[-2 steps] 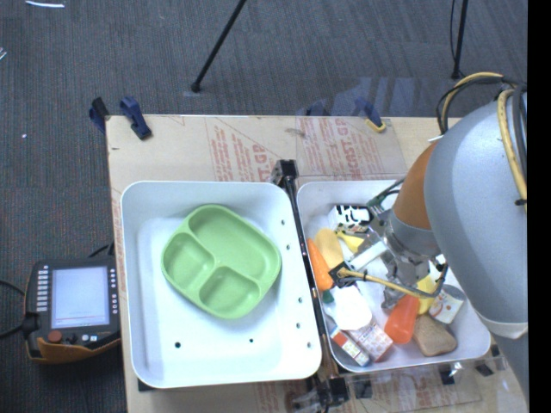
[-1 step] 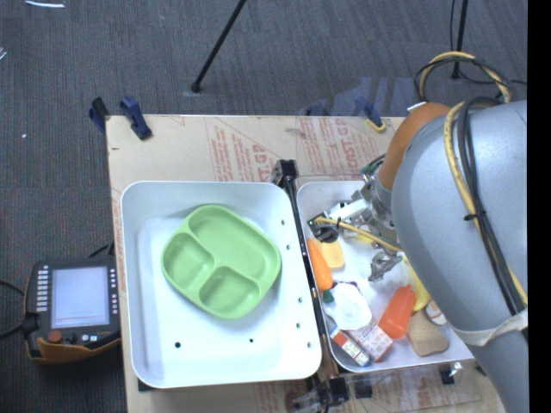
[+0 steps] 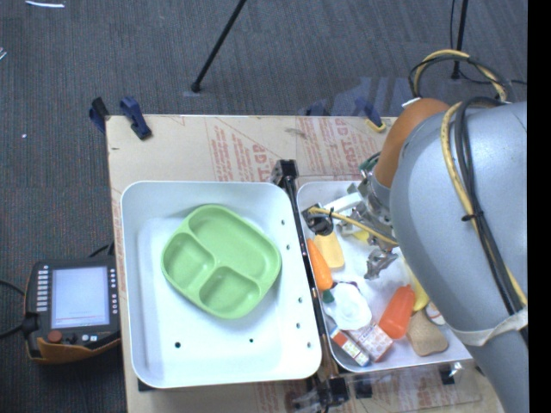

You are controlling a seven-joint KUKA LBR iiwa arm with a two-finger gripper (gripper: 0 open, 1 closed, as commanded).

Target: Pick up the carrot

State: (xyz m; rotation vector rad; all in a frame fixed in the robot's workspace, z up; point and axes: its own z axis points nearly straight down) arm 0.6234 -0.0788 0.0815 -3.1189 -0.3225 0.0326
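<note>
Near edge of right bin point(image 3: 389, 364): red-and-white small box point(image 3: 367, 342), tan bread-like piece point(image 3: 427, 335) just beside it toward the right, part-covered by the arm. A little farther in: white rounded item point(image 3: 349, 306), and an orange-red bottle-shaped item point(image 3: 397, 311) lying tilted.

Carrot point(image 3: 319, 265) lying lengthwise along the left wall of the right bin, close to the divider between bins. Not lifted; nothing gripping it. Yellow-orange block point(image 3: 330, 249) touching or just beside it on the right.

Gripper point(image 3: 377, 252) low over the middle of the right bin, right of the carrot and apart from it. How far open: cannot tell, metal parts and cables crowd together there. Nothing seen held.

Grey arm point(image 3: 465, 222) covering the right half of that bin, orange band point(image 3: 405, 136) at the far end.

Left bin point(image 3: 138, 317): green three-compartment plate point(image 3: 222, 261) near the centre, turned at a slant.

Off the bench at left, on the floor: teach pendant point(image 3: 73, 304), screen lit.

Farther: cardboard bench top point(image 3: 232, 144) with red printing, blue clamp point(image 3: 134, 117) at the far left corner. Beyond, dark carpet and tripod legs point(image 3: 225, 33).
</note>
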